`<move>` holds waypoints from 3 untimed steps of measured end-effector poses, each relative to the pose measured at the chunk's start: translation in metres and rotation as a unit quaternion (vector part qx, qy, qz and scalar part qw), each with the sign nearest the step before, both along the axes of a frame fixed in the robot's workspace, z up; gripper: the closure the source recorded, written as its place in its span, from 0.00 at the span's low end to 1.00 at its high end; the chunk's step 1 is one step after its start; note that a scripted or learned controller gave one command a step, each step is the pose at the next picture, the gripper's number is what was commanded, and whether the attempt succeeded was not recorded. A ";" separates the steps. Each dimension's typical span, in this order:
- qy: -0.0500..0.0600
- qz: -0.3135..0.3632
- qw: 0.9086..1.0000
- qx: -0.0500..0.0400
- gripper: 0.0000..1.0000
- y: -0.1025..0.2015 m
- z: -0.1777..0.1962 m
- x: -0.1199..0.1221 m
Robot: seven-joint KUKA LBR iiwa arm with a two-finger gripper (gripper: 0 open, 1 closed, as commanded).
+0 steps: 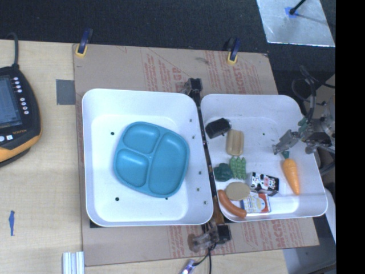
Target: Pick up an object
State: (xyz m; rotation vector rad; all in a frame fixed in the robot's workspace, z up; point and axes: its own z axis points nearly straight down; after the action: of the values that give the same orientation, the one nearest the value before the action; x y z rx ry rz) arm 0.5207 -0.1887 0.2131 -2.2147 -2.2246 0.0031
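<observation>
At the near rim of the right bin (308,210), a reddish sausage-shaped toy (231,205) was seen lying along the near-left corner, touching a tan oval piece (238,190) and a small printed card (259,203) just beside it; a black-and-white patterned item (264,182) was found just beyond the card, toward the middle of that bin. An orange carrot (291,175) was laid lengthwise near the bin's right wall, well apart from the sausage. A green knobbly toy (231,169) was set against the bin's left wall, a little farther in; beyond it a beige block (235,142) was placed upright in the picture, and a black object (217,128) was tucked just beyond that, near the far-left corner of the bin. The gripper (285,142) was held low over the bin's right half, just beyond the carrot's tip and not touching it; nothing was seen between its fingers, though whether they were spread or closed could not be told. To the left of the right bin, the left bin (97,204) was occupied by a blue divided plate (151,158) lying near its middle; a pendant controller (14,116) was left on the bench well beyond that, far to the left.
</observation>
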 end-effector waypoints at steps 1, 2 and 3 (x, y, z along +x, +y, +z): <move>0.000 0.002 1.000 -0.001 0.00 0.070 -0.026 0.057; 0.001 0.001 1.000 -0.001 0.00 0.085 -0.104 0.070; 0.002 0.001 1.000 0.000 0.00 0.093 -0.122 0.069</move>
State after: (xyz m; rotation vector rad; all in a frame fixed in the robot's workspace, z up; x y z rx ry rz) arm 0.5892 -0.0956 0.0915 -2.2104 -2.2263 0.0079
